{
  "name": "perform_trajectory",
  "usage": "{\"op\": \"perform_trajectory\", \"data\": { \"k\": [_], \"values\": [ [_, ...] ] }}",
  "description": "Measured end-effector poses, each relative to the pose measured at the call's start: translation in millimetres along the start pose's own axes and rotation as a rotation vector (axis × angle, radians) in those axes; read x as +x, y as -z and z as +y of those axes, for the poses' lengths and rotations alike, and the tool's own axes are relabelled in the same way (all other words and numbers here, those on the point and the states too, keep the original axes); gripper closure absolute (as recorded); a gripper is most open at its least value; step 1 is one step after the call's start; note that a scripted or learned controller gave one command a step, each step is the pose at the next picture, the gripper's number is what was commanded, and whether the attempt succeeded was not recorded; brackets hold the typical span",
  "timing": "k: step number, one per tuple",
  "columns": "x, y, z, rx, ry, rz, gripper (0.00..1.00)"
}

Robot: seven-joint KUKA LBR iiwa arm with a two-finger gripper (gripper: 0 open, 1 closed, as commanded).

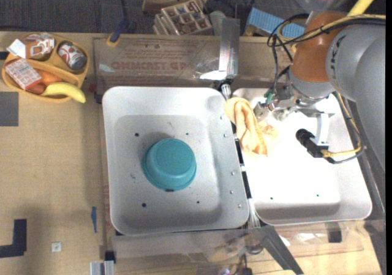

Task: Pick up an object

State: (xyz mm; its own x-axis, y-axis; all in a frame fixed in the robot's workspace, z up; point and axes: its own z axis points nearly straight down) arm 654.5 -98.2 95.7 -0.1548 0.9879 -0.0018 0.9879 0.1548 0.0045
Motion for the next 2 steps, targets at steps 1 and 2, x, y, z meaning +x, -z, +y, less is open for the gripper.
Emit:
{"op": "perform_trajectory", "data": {
  "k": [1, 2],
  "values": [
    [0.0, 0.0, 0.0, 0.000, 0.000, 0.000, 0.00],
    [0.0, 0.0, 0.0, 0.000, 0.000, 0.000, 0.00]
  ]
}}
